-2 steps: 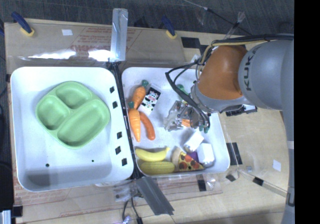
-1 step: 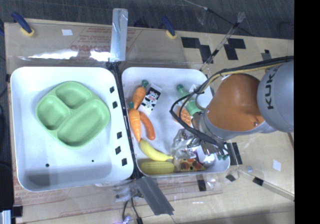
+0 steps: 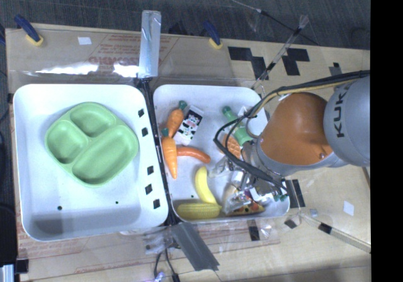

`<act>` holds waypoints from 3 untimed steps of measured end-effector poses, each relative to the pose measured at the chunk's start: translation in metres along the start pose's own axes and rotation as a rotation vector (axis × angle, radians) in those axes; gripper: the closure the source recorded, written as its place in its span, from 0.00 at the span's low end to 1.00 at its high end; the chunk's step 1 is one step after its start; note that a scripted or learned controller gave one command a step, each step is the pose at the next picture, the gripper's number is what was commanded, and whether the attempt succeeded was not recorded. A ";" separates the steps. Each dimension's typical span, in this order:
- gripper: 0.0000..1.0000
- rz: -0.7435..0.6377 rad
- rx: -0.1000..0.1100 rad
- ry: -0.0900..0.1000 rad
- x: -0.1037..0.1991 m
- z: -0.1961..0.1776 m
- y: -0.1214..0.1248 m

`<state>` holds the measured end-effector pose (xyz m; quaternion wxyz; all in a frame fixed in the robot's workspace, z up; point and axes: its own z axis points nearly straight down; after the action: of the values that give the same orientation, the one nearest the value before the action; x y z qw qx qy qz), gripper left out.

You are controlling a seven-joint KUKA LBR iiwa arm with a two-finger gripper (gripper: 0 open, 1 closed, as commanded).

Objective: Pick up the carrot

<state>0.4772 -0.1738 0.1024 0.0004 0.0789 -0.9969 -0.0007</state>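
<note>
Carrot of orange plastic with a green top [image 3: 169,153] lies along the right bin's [image 3: 208,90] left wall, light, stiff and likely slick, best pinched across its thick middle, while the gripper [image 3: 242,186] hovers over clutter at the near right, its grasp impossible to judge.

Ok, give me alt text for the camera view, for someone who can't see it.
A grey arm's end effector hangs over the right white bin, beside a yellow banana and orange carrots. The left white bin holds a green divided plate.
</note>
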 end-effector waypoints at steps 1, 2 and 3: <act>0.00 0.128 0.001 -0.002 -0.033 0.010 0.001; 0.00 0.241 0.008 -0.013 -0.082 -0.121 -0.050; 0.00 0.254 0.000 -0.002 -0.064 0.011 0.026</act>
<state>0.5364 -0.1378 0.0917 -0.0005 -0.0478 -0.9989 -0.0006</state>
